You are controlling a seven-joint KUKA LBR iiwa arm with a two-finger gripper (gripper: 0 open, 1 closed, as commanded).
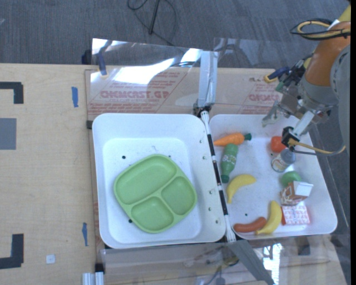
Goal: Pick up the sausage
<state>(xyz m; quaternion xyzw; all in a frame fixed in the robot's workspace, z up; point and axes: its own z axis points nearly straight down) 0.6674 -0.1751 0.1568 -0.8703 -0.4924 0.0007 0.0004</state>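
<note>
Nearest us, the red-brown toy sausage point(250, 225) lies at the near edge of the right white bin point(258, 197), touching a yellow banana point(272, 217). The gripper point(285, 119) hangs over the far corner, well apart, so we judge the reach unstarted. We cannot tell how its jaws stand.

Looks down on a pale wooden bench top point(44, 178) across nine o'clock. Bears black tape corners point(15, 92) at ten and eight o'clock, a grey square point(6, 133) hard against the edge at nine o'clock, and short blue tape strips point(74, 96) at ten and seven o'clock. Gives way at twelve o'clock to dark grey carpet point(233, 22), with a black cable point(149, 12) looping over it toward eleven o'clock. Shows a clear plastic sheet point(139, 92) with red lettering just above centre, toward twelve o'clock, catching a bright white glare point(150, 64). Splits that sheet with a metal strip point(207, 78) at twelve o'clock. Shows more grey floor point(340, 189) at three o'clock.
</note>
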